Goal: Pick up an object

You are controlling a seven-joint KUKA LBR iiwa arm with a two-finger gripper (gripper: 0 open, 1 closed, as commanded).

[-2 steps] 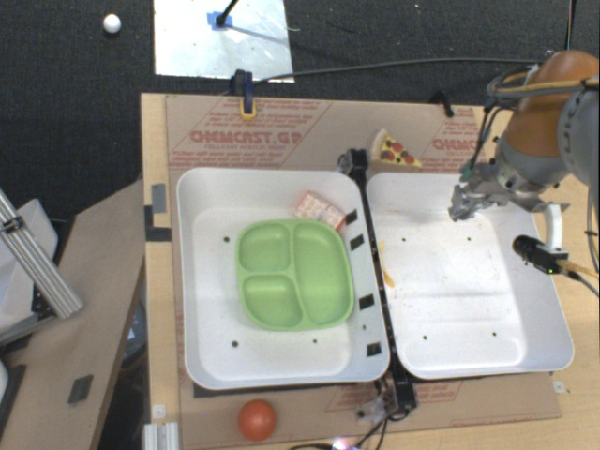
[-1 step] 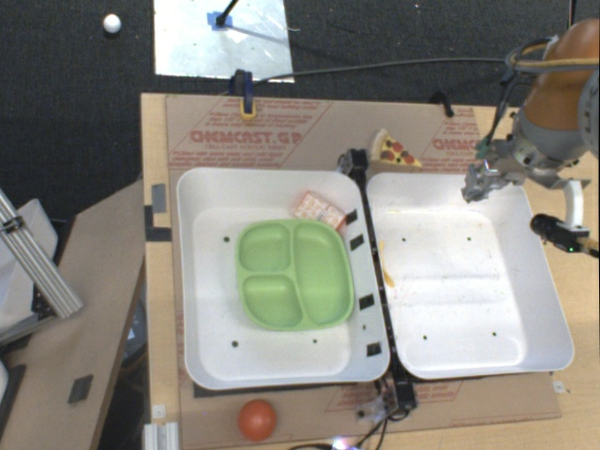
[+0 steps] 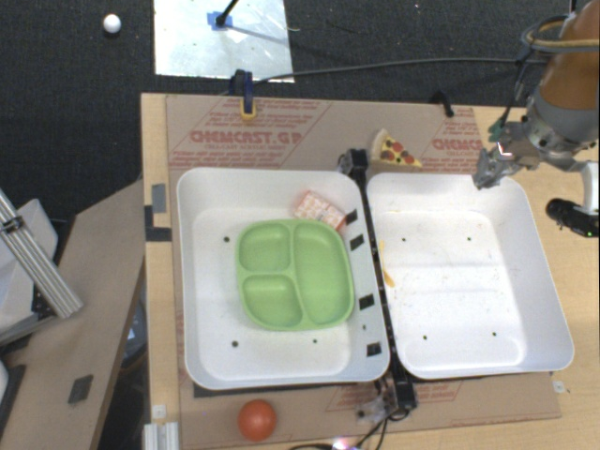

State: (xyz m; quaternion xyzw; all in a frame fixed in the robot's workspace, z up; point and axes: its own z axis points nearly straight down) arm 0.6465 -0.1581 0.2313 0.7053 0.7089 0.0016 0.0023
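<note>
A green divided plate [image 3: 293, 275] lies in the left bin [image 3: 202, 251]. A pink and white packet [image 3: 322, 209] rests against the plate's far edge. A toy pizza slice [image 3: 395, 151] lies on the board behind the bins. An orange ball [image 3: 257, 419] sits on the bench in front of the left bin. My gripper [image 3: 488, 170] hangs over the far right corner of the right bin [image 3: 525, 279], with nothing visible between its fingers.
A black divider with clips [image 3: 367, 261] runs between the two bins. A blue and yellow clamp [image 3: 245, 95] holds the board at the back. A white ball [image 3: 112, 23] and a shiny sheet [image 3: 222, 26] lie on the dark floor beyond. Metal rails [image 3: 37, 261] stand at left.
</note>
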